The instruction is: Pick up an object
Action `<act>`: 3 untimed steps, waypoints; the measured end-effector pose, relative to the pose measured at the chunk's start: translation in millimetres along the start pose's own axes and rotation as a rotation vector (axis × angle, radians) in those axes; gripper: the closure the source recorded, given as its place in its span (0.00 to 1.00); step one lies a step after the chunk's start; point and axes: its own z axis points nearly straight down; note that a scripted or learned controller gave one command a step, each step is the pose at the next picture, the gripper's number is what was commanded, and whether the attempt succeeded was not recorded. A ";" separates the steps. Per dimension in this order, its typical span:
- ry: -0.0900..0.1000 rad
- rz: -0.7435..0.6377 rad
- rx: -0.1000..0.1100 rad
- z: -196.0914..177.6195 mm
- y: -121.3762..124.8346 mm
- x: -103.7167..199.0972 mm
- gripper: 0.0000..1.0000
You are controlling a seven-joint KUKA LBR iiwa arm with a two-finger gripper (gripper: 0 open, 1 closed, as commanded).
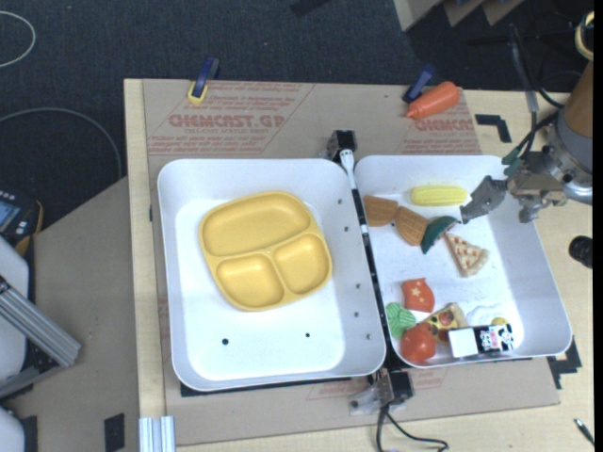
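The right bin (546,281) holds several toy foods: a yellow corn cob (438,195), two brown pieces (396,218), a dark green piece (436,231), a pizza slice (467,253), a red strawberry (418,295), a green leaf (399,319), a red tomato (419,345) and small boxed items (479,338). My gripper (502,205) hangs over the bin's upper right part, just right of the corn and above the pizza slice. Its fingers are spread open and nothing is between them.
The left bin (179,281) holds a yellow divided plate (266,250). An orange carrot (433,100) lies on the bench behind the right bin. Clamps (201,81) sit at the board's back edge. A black divider (358,224) runs between the bins.
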 end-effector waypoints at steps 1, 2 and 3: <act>-0.002 -0.003 -0.013 -6.8 2.0 0.2 0.00; 0.000 -0.002 -0.008 56.1 3.4 2.4 0.00; 0.000 -0.003 -0.008 101.8 11.1 3.3 0.00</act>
